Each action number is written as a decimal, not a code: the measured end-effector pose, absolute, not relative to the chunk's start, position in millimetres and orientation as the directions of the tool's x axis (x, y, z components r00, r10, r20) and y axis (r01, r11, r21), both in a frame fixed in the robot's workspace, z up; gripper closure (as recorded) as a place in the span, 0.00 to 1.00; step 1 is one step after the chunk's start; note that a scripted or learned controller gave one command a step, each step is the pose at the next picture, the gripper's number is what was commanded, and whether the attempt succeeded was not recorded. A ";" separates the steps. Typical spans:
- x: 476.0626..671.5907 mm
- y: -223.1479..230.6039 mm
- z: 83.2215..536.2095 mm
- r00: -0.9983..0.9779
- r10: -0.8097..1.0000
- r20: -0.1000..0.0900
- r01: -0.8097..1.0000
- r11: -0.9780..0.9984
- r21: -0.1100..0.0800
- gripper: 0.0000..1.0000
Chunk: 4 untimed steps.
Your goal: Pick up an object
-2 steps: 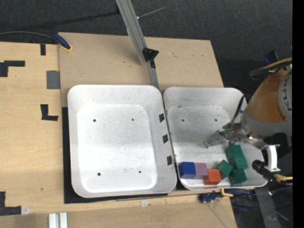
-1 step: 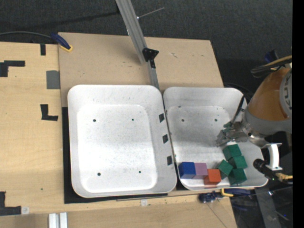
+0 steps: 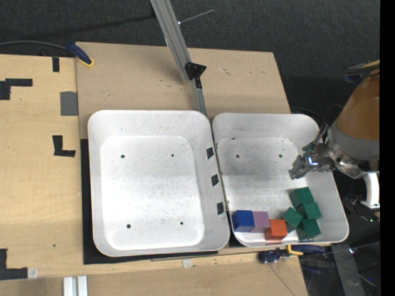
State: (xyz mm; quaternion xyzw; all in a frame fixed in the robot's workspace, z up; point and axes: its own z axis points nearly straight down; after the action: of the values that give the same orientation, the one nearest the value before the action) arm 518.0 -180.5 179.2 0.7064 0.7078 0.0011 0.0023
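- The arm [image 3: 361,119] enters from the right edge, its orange band above a grey wrist.
- The gripper [image 3: 302,165] points left and downward, with nothing visible between its fingers.

- Right bin [image 3: 259,125]: far floor open; blocks crowd near corner — blue block [image 3: 243,219], orange block [image 3: 277,228], green blocks [image 3: 303,211].
- Left bin [image 3: 148,119]: floor unobstructed.
- Slanted metal bar [image 3: 176,32] crosses beyond bins.

One fixed overhead view, slanting down on both bins [image 3: 148,119].
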 end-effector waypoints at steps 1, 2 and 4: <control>518.9 -180.1 207.1 -0.002 1.000 -0.001 1.000 0.002 0.002 1.00; 530.5 -121.4 219.5 -0.008 1.000 0.002 1.000 0.008 0.001 1.00; 552.4 -15.4 241.1 -0.007 1.000 0.002 1.000 0.007 -0.001 1.00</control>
State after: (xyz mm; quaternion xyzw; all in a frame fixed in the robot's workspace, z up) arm 552.4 -15.4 241.1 0.7045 0.7097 0.0005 -0.0010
